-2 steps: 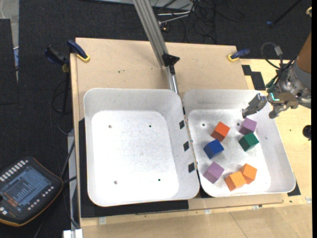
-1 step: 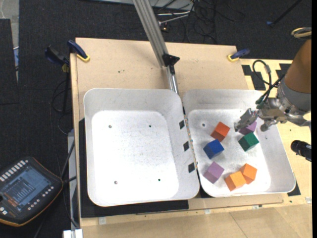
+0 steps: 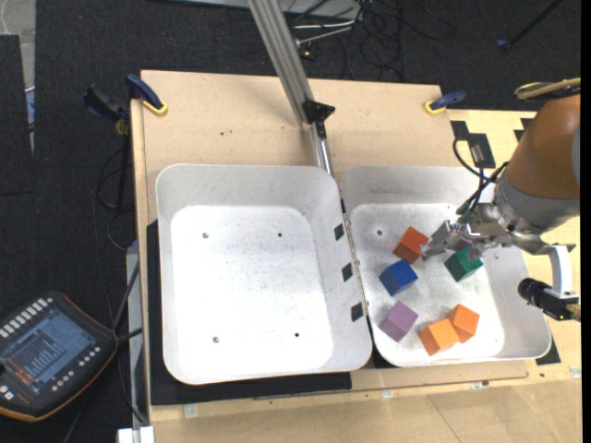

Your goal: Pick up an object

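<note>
Objects to pick: six small cubes lie in the right-hand shallow white bin [image 3: 517,340]; none is lifted.
Red-orange cube [image 3: 411,244]: upper middle of the bin floor, just left of the gripper.
Blue cube [image 3: 399,276]: directly below the red-orange cube, near it, apart from it.
Purple cube [image 3: 400,320]: below the blue cube, toward the near wall of the bin.
Orange cubes: a first orange cube [image 3: 438,336] sits right of the purple cube; a second orange cube [image 3: 464,322] is just beside the first, to its upper right. Whether the two touch cannot be told.
Dark green cube [image 3: 463,264]: right of the blue cube, directly under the gripper, tilted relative to the bin walls.
Gripper [image 3: 454,239]: two-finger metal gripper, low over the right bin, between the red-orange cube and the dark green cube. Whether its fingers are spread or pressed together cannot be told, and no cube is seen between them.
Arm [image 3: 549,169]: grey body with an orange band, reaching in from the right edge over the right bin's far right corner.
Left-hand shallow white bin [image 3: 242,270]: speckled floor, placed beside the right bin, their inner walls meeting.
Bench [image 3: 240,118]: light wooden board carrying both bins, held by blue and yellow clamps [image 3: 146,95] at its far corners.
Metal pole [image 3: 282,44]: slants from the top edge to the junction of the two bins.
Teach pendant [image 3: 46,353]: lower left, off the bench.
</note>
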Tool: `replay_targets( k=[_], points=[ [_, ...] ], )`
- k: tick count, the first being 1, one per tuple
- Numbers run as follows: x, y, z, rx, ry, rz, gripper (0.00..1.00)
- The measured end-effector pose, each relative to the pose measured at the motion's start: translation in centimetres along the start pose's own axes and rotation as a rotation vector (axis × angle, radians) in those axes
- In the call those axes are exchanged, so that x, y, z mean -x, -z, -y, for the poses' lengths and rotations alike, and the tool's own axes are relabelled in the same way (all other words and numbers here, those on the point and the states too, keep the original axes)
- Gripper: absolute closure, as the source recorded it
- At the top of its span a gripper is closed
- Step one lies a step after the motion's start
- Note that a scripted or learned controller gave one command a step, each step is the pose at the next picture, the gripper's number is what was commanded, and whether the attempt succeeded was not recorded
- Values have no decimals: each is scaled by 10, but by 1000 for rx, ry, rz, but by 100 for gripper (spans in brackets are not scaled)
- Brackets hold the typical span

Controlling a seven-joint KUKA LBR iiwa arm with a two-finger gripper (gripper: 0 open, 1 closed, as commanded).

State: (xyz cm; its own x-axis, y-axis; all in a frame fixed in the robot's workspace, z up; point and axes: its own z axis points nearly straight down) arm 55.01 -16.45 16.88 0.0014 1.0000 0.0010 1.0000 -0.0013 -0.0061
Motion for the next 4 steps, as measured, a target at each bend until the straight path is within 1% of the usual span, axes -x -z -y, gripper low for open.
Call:
replay_targets(
  k=[1, 2, 3, 4],
  points=[
    [0, -46, 8, 2, 0, 0, 0],
    [1, -34, 6, 7, 0, 2, 100],
    [0, 30, 1, 14, 4, 3, 100],
    [0, 83, -1, 14, 5, 4, 100]
  ],
)
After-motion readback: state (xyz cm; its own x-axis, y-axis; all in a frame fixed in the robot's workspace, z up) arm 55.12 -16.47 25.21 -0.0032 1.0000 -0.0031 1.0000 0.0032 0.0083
